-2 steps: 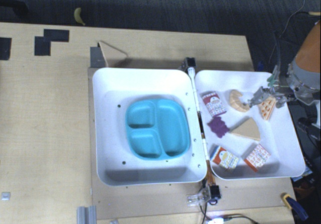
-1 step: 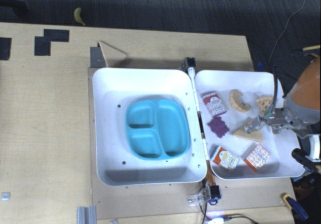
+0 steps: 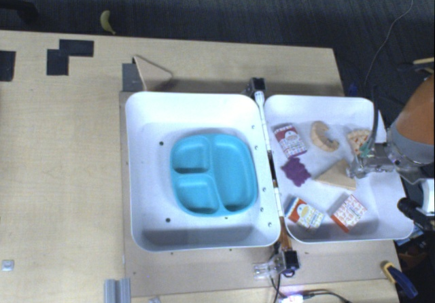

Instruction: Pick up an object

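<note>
Tool [image 3: 359,162] | grip state unclear | near right bin [image 3: 367,106] far-side rim, above tan wedge [image 3: 334,175]

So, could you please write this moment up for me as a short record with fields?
left bin: holds a blue divided tray
right bin: holds several small items
items: red packet, purple piece, bagel-like ring, tan wedge, two small cartons
gripper: low over the right bin, by the tan wedge
held: nothing visibly
</note>
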Motion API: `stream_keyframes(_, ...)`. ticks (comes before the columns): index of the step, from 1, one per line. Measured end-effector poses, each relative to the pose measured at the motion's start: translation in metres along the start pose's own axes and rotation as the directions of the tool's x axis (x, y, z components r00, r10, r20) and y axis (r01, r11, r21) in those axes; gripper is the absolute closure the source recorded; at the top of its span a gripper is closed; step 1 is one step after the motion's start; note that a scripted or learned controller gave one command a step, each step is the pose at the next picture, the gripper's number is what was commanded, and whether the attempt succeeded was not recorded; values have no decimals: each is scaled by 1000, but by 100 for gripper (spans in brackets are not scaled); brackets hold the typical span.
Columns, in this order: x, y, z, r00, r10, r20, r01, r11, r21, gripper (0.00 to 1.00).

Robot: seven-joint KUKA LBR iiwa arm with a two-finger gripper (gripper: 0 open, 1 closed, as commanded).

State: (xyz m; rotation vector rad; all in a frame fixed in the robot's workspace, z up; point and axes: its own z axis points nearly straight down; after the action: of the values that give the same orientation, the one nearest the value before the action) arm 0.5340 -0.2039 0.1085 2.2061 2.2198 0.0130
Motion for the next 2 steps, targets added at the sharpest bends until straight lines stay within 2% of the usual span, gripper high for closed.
stream_keyframes(1, 0, 0, 0, 1000, 0, 0, 0, 1000, 1, 0)
stream_keyframes(2, 1, 2, -11, 1000, -3, 0, 3, 1000, -3, 100)
